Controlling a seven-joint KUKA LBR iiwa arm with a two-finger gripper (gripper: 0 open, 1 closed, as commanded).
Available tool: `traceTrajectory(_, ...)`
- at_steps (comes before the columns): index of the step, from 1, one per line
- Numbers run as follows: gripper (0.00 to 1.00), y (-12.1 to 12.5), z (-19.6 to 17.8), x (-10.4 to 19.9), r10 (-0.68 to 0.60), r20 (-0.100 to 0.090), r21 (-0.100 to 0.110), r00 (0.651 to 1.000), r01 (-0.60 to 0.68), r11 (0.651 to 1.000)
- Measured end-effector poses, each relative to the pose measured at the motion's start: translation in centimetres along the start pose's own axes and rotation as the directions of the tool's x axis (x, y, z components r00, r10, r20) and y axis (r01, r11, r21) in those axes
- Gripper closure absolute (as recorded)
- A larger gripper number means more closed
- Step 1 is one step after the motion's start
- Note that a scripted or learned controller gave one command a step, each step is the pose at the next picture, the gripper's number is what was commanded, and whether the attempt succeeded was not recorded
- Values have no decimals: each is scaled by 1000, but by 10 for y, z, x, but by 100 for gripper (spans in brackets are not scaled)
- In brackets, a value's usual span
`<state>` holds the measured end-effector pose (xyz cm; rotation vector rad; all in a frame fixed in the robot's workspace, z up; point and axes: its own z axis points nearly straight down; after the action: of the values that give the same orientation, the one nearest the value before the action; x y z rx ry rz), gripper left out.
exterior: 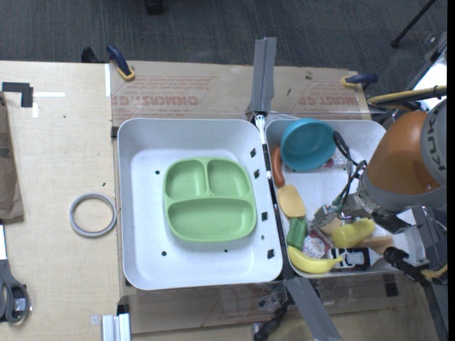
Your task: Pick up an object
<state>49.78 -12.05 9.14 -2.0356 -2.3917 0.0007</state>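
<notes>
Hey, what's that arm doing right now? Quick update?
Claw low in the right bin, over the toy pile. Grip unclear. Banana and blue bowl untouched. Clutter packed close around it.

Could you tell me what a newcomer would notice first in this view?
Probably the green divided plate, alone in the middle of the left bin. Next, the blue bowl at the far end of the crowded right bin, where the end effector hangs over a yellow banana.
</notes>
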Motion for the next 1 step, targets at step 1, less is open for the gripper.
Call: traceTrajectory(1,0,-16,-2,2,-15,3,-8,1000,15,1000)
